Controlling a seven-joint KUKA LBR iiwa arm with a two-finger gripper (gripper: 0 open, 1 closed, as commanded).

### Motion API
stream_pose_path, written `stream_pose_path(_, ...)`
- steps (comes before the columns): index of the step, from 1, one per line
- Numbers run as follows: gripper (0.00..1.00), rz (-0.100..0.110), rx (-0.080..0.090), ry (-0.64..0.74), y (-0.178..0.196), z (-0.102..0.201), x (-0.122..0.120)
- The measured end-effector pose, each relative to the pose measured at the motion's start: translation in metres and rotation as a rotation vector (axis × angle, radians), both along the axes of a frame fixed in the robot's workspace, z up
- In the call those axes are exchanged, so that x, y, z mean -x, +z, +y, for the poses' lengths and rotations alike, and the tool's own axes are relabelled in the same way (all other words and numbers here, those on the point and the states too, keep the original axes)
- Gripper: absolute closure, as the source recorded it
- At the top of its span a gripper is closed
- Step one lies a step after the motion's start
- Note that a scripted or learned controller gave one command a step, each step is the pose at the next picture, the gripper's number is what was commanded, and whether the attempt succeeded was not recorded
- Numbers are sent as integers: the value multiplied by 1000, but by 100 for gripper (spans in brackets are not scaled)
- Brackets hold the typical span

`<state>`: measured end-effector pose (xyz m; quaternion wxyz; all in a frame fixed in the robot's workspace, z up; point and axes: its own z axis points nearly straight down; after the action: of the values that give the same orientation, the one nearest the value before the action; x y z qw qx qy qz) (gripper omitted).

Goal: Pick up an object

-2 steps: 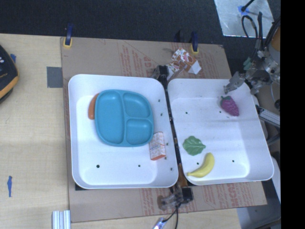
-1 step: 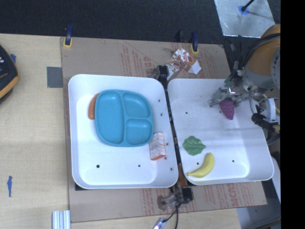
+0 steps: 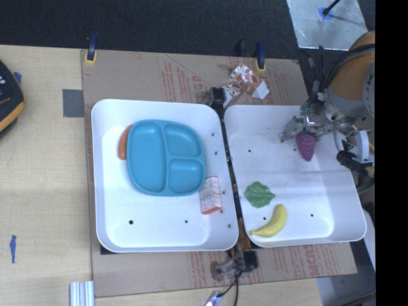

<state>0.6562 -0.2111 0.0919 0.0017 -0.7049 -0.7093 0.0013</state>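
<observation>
The end effector (image 3: pixel 307 127) sits at the upper right of the frame, over the far part of the right bin (image 3: pixel 331 225). A purple, bumpy fruit (image 3: pixel 306 145), shaped like a small bunch of grapes, hangs just below it with its top between the fingers, so the end effector is clenched on the fruit. Its dark purple stands out clearly against the white bin.

Lower in the same bin, toward the bottom centre of the frame, lie a green leaf (image 3: pixel 259 194) and, just below it, a yellow banana (image 3: pixel 271 222).

In the left bin (image 3: pixel 108 228) a blue divided plate (image 3: pixel 166 157) covers most of an orange thing (image 3: pixel 122 143) at its left edge. A small red and white packet (image 3: pixel 210 194) lies at the plate's lower right; its print is too small to read. Another crumpled wrapper (image 3: pixel 245 81) rests on the tabletop (image 3: pixel 38 190) above the bins, also unreadable.
</observation>
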Motion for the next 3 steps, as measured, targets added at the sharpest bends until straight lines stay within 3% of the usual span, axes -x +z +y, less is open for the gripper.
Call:
stream_pose_path(1,0,-5,2,-1,104,-1,-1)
stream_pose_path(2,0,1,1,0,22,0,0)
stream_pose_path(3,0,0,2,-1,0,0,17)
